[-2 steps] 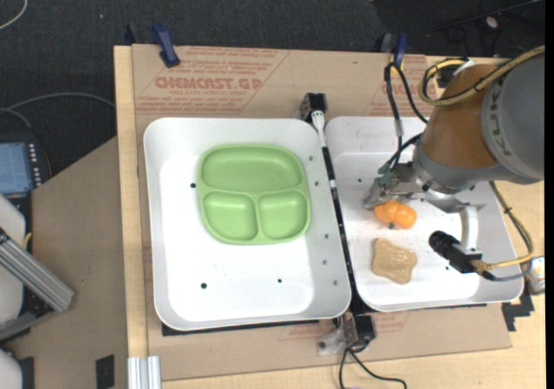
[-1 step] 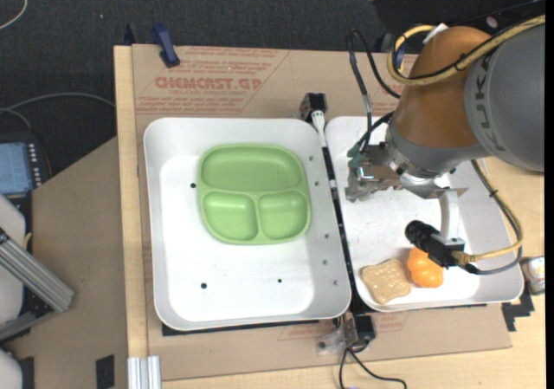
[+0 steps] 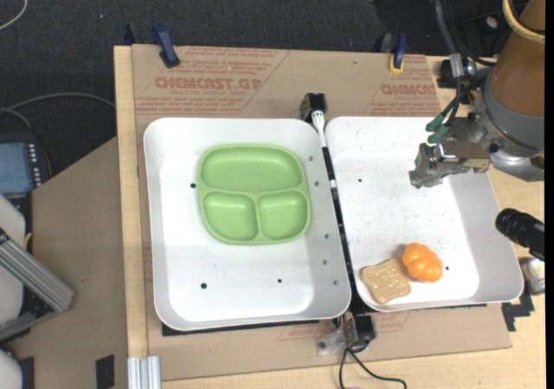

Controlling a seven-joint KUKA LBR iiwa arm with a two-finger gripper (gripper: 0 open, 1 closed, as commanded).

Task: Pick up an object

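An orange round object (image 3: 421,262) lies near the front of the right bin (image 3: 381,153). Touching its left side is a tan, toast-like slice (image 3: 386,282). My gripper (image 3: 427,172) hangs over the right bin's upper right part, well behind both objects and apart from them. Nothing shows between its fingers. A green three-compartment plate (image 3: 254,193) sits in the middle of the left bin (image 3: 173,231).
The two bins meet along a central rim (image 3: 331,197) with a black clip at its far end. The bench's cardboard surface (image 3: 216,80) surrounds the bins. The arm's grey and orange body (image 3: 519,93) overhangs the right bin's far right side.
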